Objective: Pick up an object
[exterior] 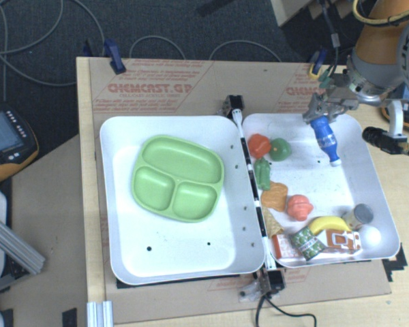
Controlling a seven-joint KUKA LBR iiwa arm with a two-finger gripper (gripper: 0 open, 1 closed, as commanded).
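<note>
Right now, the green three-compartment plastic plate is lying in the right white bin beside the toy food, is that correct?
Not quite: the camera view shows the green three-compartment plastic plate lying in the left white bin, alone. The toy food sits in the right white bin.

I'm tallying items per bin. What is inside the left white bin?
The left shallow white bin holds one thing: a light green plastic divided plate with three compartments, all bare. Whatever lies under the plate is covered.
</note>
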